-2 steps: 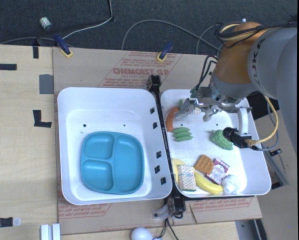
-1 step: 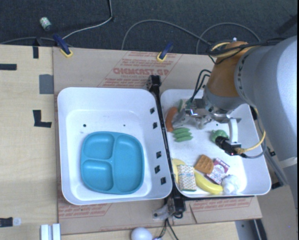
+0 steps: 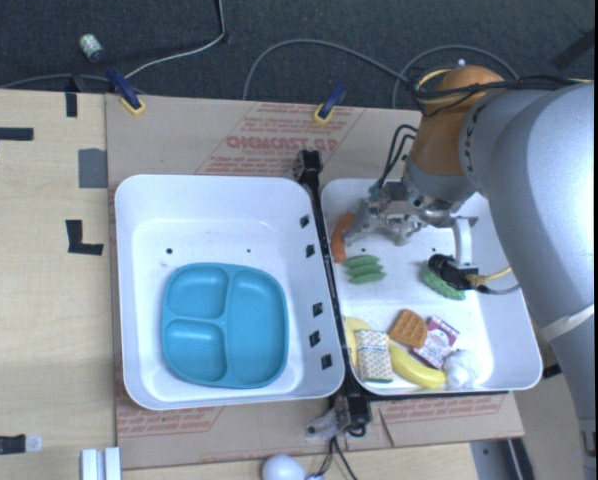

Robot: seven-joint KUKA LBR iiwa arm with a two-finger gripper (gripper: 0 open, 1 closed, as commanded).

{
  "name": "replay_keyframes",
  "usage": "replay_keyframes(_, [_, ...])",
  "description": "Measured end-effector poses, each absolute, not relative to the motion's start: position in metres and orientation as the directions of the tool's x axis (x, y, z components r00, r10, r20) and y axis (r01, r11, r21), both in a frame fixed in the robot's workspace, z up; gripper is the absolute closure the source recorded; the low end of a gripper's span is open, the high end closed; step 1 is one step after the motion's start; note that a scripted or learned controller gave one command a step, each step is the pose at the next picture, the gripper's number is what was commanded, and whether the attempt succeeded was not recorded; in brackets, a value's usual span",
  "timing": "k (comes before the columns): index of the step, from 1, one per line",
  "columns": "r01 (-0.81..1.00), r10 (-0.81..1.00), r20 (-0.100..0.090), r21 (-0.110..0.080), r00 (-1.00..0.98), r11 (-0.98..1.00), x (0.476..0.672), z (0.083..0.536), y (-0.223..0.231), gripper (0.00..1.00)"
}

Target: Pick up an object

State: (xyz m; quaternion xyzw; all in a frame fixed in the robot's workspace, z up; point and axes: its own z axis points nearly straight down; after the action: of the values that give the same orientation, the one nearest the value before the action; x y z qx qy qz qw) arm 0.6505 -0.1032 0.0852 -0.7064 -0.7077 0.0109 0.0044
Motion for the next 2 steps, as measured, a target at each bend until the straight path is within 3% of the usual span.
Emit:
replay_keyframes(1, [0.999, 1.0, -0.008, -0.038, -0.004, 0.004, 0.661, 0.084, -0.108, 0.0])
replay_keyframes(2, [1.0, 1.0, -0.003, 0.001, 0.001, -0.001, 0.636, 0.086, -0.1, 0.0])
